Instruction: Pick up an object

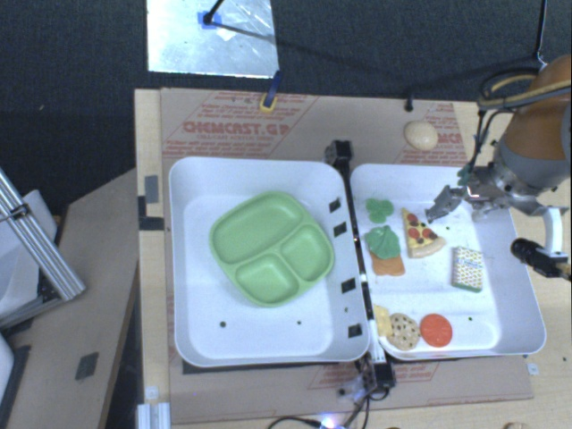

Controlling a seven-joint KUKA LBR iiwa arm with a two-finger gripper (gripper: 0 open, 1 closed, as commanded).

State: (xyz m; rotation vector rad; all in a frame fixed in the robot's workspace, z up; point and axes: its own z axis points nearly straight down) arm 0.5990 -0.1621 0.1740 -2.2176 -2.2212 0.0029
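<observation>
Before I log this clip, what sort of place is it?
Probably a robot grasping test bench in a lab, not a kitchen. Two white bins sit side by side on a cardboard-covered bench; the right one holds toy food such as a pizza slice and a cookie, and a grey-and-orange arm reaches in.

Pincer [444,206] above pizza slice [420,233]

pizza slice [422,233] (flat) in right bin [509,286]
</observation>
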